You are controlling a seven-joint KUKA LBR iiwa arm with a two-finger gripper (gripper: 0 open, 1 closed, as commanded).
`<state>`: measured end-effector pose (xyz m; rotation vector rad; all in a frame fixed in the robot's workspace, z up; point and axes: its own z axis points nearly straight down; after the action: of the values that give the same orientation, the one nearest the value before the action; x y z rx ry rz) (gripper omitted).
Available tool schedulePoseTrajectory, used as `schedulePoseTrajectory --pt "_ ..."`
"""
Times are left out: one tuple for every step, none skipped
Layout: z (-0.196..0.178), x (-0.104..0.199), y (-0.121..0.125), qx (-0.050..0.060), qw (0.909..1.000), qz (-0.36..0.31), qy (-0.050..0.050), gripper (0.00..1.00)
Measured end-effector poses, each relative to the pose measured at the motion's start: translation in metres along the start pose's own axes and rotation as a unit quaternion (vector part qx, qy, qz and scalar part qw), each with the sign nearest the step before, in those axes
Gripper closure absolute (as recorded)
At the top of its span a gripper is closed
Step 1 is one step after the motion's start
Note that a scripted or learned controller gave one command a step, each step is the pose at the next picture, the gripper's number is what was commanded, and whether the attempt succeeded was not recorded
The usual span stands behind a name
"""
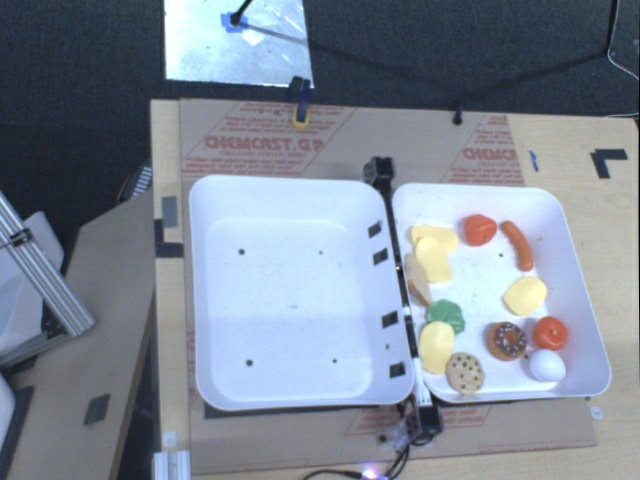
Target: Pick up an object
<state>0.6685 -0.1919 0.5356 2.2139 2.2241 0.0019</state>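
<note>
The right bin (575, 258) holds several toy foods. A red tomato (480, 229) and an orange sausage (518, 244) lie near its far side. Yellow pieces (434, 251) sit by its left wall, with another yellow piece (525, 294) toward the right. A green broccoli (446, 314), a yellow lemon-like piece (436, 346) and a cookie (465, 372) line the near left. A chocolate donut (508, 340), a small red fruit (550, 333) and a white egg (546, 366) rest at the near right.
The left bin (290, 288) sits beside the right one, joined by black clips (385, 258). Both rest on a cardboard sheet (340, 138) on the bench. A silver plate (237, 28) lies beyond, and a metal frame (35, 278) stands at the left.
</note>
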Motion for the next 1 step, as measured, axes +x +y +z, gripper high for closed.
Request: schedulePoseTrajectory --pt "0.0000 0.0109 0.0000 0.000 1.0000 0.000 0.000 1.00"
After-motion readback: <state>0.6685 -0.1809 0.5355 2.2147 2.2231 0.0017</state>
